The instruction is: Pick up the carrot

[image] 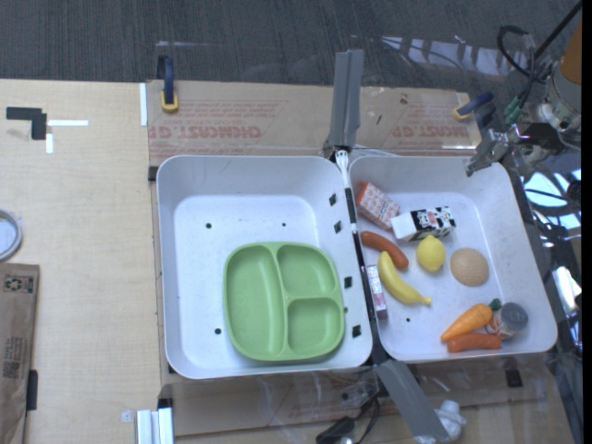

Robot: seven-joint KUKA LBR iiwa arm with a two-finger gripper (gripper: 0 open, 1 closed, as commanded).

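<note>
You see the carrot [468, 321] lying at the lower right of the right bin [521, 213], while the claw [487, 151] hovers at the bin's upper right corner, its opening impossible to tell.

Over at the top right the arm [566, 67] runs off the picture's edge, so little of it can be seen, and the pincer [487, 151] at its end is too small and tangled with cables to tell how its fingers stand. On the table [74, 248], a shiny round thing [7, 236] at the left edge is cut in half, and so is the brown paper bag [17, 350] below it. In the right bin [532, 276], the second orange piece [474, 342] lies partly tucked under the carrot [467, 321]. The print on the small carton [424, 221] is too fine to read.
</note>
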